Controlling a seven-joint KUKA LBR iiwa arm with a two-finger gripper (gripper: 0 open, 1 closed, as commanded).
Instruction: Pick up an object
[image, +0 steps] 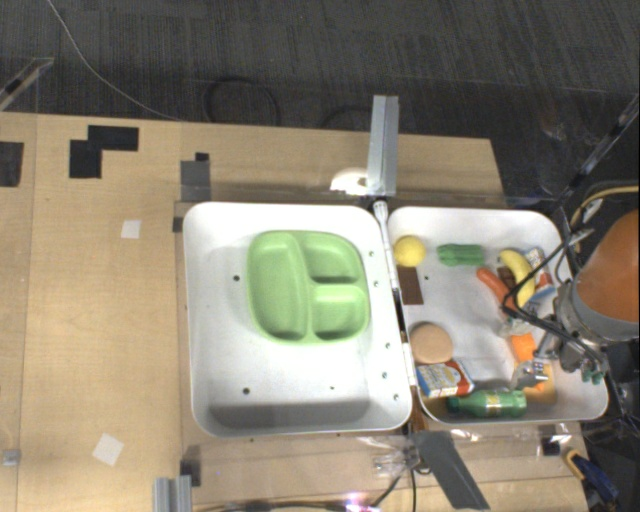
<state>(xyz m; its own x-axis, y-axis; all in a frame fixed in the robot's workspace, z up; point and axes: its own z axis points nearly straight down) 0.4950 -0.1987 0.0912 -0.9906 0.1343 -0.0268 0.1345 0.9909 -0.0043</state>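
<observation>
The left shallow white bin (215, 390) holds one thing — a light green plastic divided plate (305, 286). The right shallow white bin (465, 225) holds a yellow ball (408, 250), a green oblong block (460, 255), a yellow banana (514, 268), a round tan disc (432, 343), a small printed carton (441, 378) and a green bottle (488, 403) lying on its side. The end effector (533, 374) sits low over that bin's near right corner — whether released or clenched cannot be told. Both bins rest on a pale wooden table (90, 330) before dark carpet (250, 50).

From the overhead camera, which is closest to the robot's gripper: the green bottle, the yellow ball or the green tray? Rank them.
Measured from the gripper:
1. Green bottle, beside it, right bin's front edge.
2. Yellow ball, right bin's far left corner.
3. Green tray, in the left bin.
</observation>
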